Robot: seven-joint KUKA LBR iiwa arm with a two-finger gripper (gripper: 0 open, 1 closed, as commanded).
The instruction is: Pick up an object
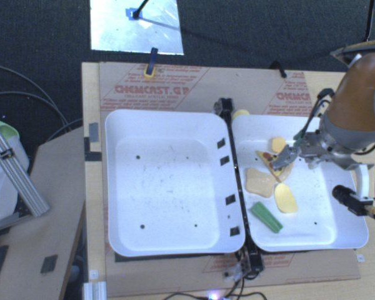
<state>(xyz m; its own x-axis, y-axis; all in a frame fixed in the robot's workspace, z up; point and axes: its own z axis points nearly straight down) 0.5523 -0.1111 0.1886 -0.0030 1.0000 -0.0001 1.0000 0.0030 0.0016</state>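
- In the right bin [347, 233], seen from above, we find the gripper [282, 161] low over a cluster of small items near the divider; we cannot tell its state, nor whether it has hold of anything.
- Under its tip we see a small red-and-yellow piece [267, 158], partly hidden.
- We count one tan slab [260, 182], one yellow oval [285, 198], one green stick [266, 217] and one small round yellow piece [278, 144], the slab and oval close together, the stick just below them.
- We judge all of them light, stiff and smooth, like toy food, so likely to slip; the green stick's narrow width looks the easiest hold, taken across its middle.
- We count two bins; the left bin [122, 127] holds only dark specks.
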